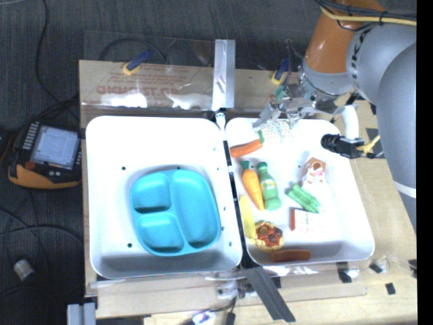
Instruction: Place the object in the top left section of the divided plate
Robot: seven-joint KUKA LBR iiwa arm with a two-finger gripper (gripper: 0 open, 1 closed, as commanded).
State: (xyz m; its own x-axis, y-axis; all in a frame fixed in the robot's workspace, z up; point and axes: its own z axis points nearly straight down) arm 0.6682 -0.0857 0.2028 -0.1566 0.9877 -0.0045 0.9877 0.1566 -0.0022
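Two bins sit side by side on a bench. The left bin (108,181) holds a divided plate (176,210) near its middle. The right bin (352,229) holds a scatter of toy food: two carrots (252,187), a bottle (268,185) just right of one, a pizza slice (267,235) nearer the front, and a sausage (291,254) along the front wall. The gripper (281,117) hangs over the right bin's back edge.

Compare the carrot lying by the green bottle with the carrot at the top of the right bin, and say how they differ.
The carrot by the green bottle lies lengthwise down the bin, touching the green bottle; the upper carrot lies almost crosswise near the bin's top left corner, close to the gripper. The lower one looks brighter orange and plumper; the upper one looks redder and slimmer. Both are toy carrots in the right bin.
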